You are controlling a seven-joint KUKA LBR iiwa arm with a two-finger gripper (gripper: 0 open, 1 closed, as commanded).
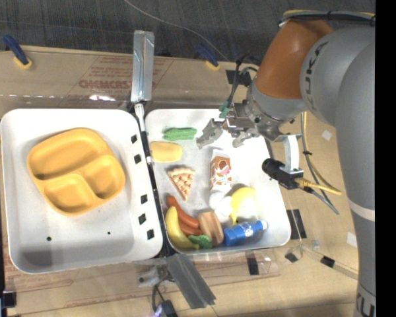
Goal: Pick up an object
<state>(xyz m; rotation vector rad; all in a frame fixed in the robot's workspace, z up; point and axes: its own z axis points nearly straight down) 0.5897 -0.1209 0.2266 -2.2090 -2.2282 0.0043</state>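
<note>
My gripper [224, 135] hangs over the back of the right bin [277, 207], its two fingers spread apart and nothing between them, so it is open. One finger [207, 135] is just right of a green pea pod [179, 134]. A red-and-white carton [220, 172] lies directly below the gripper. Further left are a yellow bun [166, 152] and a pizza slice [182, 180]. At the front of the bin lie a banana [173, 230], a hot dog [211, 226], a blue bottle [244, 232] and a yellow-white toy [243, 201].
The left bin [16, 236] holds a yellow divided tray [76, 169]. A metal clamp bar [142, 68] stands at the back between the bins. The grey arm with its orange band [287, 58] covers the right bin's back right corner.
</note>
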